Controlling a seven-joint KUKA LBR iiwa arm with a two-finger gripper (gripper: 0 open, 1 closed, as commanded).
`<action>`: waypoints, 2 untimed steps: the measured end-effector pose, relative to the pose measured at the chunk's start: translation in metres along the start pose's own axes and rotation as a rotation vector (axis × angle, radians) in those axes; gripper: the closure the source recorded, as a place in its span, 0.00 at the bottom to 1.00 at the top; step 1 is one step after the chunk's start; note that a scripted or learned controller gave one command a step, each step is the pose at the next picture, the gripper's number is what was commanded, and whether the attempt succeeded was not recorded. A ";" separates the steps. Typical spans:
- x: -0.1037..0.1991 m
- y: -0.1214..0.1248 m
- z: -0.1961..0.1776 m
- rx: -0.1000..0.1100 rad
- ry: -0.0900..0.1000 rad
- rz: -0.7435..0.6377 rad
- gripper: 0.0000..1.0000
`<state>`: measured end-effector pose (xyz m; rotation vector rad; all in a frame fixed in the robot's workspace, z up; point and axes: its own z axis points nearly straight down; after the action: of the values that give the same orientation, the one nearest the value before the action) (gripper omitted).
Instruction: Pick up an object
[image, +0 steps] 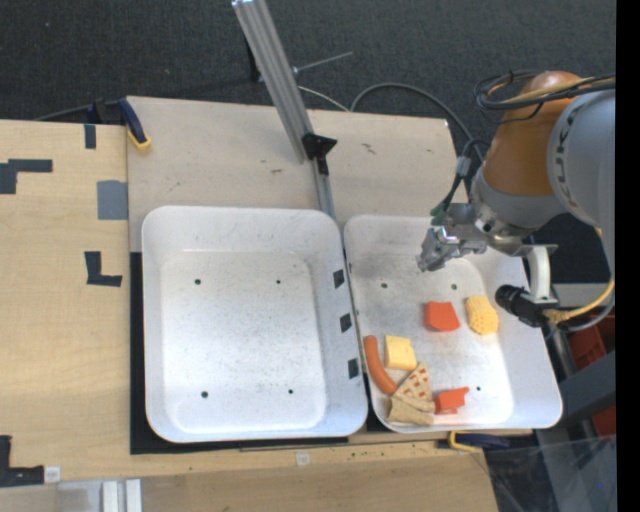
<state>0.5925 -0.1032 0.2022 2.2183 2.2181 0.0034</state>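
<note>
A single fixed camera looks down on the bench (230, 150) from above at a slant, far enough back to take in both white bins: the left bin (240, 320) and the right bin (530, 390). The arm (560, 150) enters from the frame's right; the far edge seems toward the top.

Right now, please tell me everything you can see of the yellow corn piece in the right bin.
The corn piece is small, yellow and bumpy, and looks like plastic toy food. It lies flat near the right wall of the right bin, with its long side pointing away from the camera. An orange block sits just left of it, apparently not touching.
</note>
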 end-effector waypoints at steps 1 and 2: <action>0.000 0.001 -0.016 0.004 0.001 -0.001 1.00; 0.053 -0.010 -0.008 0.006 0.001 -0.002 1.00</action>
<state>0.5829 -0.0505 0.2105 2.2197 2.2239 -0.0018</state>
